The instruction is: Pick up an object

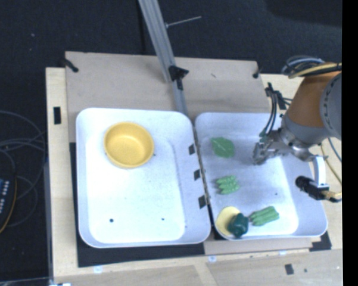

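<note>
The right bin [286, 137] holds a flat green leaf-shaped piece [223, 147] near its back left. A small green bumpy piece [227, 185] lies in the middle left, and a green ridged piece [264, 215] sits near the front. A small yellow cup with a dark green object in it [232, 222] lies at the front left corner. My gripper [260, 154] hangs low over the bin's middle, to the right of the leaf piece, with nothing seen between its fingers. The arm [310, 109] comes in from the right.
The left bin [137, 219] holds a yellow bowl [128, 144] near its back left. A grey metal pole [161, 40] slants down from the top to the divider between the bins. A tan board [125, 76] lies under both bins.
</note>
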{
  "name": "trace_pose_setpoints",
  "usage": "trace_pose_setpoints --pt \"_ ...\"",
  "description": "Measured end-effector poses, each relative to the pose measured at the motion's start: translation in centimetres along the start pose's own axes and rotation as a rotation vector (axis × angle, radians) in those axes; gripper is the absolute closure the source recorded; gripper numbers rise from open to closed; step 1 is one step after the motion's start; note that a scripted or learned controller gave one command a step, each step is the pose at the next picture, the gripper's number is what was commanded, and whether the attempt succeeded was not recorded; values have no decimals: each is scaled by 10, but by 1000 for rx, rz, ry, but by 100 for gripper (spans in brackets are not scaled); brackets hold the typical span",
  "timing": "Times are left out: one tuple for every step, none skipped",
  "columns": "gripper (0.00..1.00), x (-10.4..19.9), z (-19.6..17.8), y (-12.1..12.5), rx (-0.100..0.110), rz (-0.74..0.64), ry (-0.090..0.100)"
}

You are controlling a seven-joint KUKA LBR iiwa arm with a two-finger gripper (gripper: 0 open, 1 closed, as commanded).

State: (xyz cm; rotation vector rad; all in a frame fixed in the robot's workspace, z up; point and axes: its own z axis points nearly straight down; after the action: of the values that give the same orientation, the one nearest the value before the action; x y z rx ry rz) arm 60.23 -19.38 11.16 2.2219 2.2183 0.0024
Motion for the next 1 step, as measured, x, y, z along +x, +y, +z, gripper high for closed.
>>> trace_pose_setpoints --pt "100 -4 -43 4 -2 -1 0"
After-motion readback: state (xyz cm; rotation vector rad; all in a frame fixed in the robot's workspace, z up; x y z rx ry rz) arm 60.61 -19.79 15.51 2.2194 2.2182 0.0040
